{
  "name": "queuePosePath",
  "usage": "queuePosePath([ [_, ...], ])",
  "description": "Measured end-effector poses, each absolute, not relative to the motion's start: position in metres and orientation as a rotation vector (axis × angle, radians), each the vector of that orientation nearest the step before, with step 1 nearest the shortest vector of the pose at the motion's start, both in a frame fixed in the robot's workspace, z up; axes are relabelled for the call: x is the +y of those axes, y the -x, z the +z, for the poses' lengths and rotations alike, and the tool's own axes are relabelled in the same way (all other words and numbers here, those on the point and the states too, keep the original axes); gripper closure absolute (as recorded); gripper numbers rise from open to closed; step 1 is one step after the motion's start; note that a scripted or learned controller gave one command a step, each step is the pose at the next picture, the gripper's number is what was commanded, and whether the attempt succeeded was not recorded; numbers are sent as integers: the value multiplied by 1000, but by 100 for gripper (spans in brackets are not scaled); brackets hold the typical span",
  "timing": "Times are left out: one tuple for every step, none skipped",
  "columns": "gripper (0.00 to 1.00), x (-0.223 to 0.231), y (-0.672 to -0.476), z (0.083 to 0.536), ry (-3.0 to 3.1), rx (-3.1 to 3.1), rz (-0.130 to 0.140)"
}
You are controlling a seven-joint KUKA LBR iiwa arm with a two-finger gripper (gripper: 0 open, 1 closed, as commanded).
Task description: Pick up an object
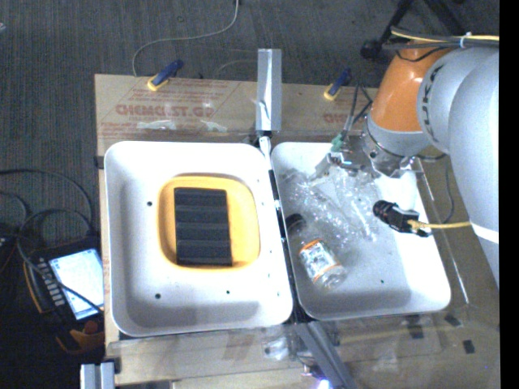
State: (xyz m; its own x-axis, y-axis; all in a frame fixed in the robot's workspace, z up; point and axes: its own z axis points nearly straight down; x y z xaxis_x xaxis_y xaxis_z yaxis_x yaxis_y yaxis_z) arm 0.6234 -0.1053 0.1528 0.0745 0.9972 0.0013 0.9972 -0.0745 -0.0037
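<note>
The right bin (422,286) holds a small clear bottle (316,258) with a black cap and an orange label, lying on its side toward the front left. Behind it lies crumpled clear plastic wrap (340,205), spread across the bin's middle. A yellow block with a black ridged top (208,221) rests in the centre of the left bin (134,290). My gripper (342,157) hangs at the back of the right bin, low over the far edge of the plastic wrap, below the orange-banded wrist (405,96).
A black plug on a yellow cable (396,215) hangs over the right bin's right side. An upright metal post (268,87) stands behind the divide between the bins. Two blue-and-yellow clamps (165,74) hold the cardboard backing. A tablet (73,278) lies on the floor at left.
</note>
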Motion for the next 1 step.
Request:
queuePosePath([
  [100,-103,-638,117,2010,-2412,4],
])
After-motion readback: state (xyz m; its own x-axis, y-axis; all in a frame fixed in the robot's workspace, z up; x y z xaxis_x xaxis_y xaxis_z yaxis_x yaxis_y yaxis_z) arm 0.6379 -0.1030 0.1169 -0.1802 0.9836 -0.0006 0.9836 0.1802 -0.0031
